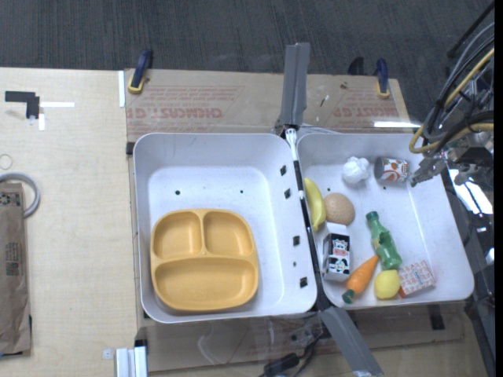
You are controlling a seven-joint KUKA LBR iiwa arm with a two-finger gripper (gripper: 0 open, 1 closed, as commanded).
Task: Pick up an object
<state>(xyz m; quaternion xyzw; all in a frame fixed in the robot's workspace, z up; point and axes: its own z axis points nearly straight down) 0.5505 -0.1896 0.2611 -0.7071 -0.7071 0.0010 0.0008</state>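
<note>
A: Where is the tool?

B: The tool (418, 173) is at the right bin's (440, 210) far right edge, just beside a small can (392, 170). Whether it is released or clenched, I cannot tell.

A: And the things near it?

B: Left of the can lies a white crumpled ball (356, 170). Nearer the front are a brown egg (339, 208), a banana (314, 203), a green bottle (383, 240), a milk carton (338, 256), a carrot (361, 276), a lemon (386, 283) and a pink packet (415, 277).

A: The left bin?

B: It holds a yellow divided plate (204, 256).

Tray (204, 258) in left bin (212, 151); bottle (383, 242) in right bin (436, 218).
</note>
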